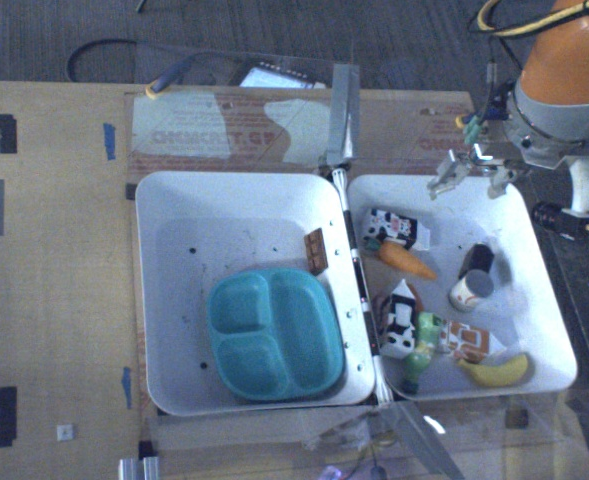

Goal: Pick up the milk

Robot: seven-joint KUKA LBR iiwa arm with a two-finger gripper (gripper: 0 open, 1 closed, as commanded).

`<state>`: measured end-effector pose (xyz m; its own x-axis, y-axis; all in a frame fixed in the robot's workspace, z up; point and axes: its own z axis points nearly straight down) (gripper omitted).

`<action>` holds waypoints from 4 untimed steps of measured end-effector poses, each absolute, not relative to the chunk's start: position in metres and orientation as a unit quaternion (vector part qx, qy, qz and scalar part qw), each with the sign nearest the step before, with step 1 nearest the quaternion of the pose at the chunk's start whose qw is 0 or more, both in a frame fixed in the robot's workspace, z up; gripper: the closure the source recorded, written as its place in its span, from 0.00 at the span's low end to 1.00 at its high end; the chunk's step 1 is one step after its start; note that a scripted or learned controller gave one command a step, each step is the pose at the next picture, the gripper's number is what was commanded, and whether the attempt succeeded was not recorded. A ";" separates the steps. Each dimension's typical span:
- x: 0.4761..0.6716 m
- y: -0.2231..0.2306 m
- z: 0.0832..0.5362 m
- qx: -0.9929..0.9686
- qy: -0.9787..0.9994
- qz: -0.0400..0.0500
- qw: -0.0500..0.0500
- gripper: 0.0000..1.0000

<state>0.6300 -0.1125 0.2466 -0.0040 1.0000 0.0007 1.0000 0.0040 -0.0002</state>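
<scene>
Camera view, from the left: bare bench board, then the left bin [164, 208] with a teal divided tray [274, 333] low in it and a small brown block [316, 250] near its right wall; most of that bin's upper floor lies open. In the right bin [544, 298], two black-and-white milk cartons: one [392, 228] at the upper left corner, one [399, 318] against the left wall. A carrot [406, 259] lies between them. A green bottle [421, 343], an orange-and-white pack [466, 338] and a banana [496, 370] crowd the near edge; a cup [471, 286] sits mid-bin. The gripper [474, 173] hangs over the far rim, fingers spread apart, grasping nothing. The arm is cut off at the right edge.
</scene>
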 end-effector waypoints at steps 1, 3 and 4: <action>0.594 -0.092 0.098 -0.707 -0.707 -0.003 -0.003 0.00; 0.482 -0.154 0.087 -0.764 -0.646 -0.003 0.000 0.00; 0.490 -0.202 0.097 -0.776 -0.630 -0.003 0.006 0.00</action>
<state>0.4902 -0.2017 0.0969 0.2057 0.9785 0.0120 0.9786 -0.2056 -0.0061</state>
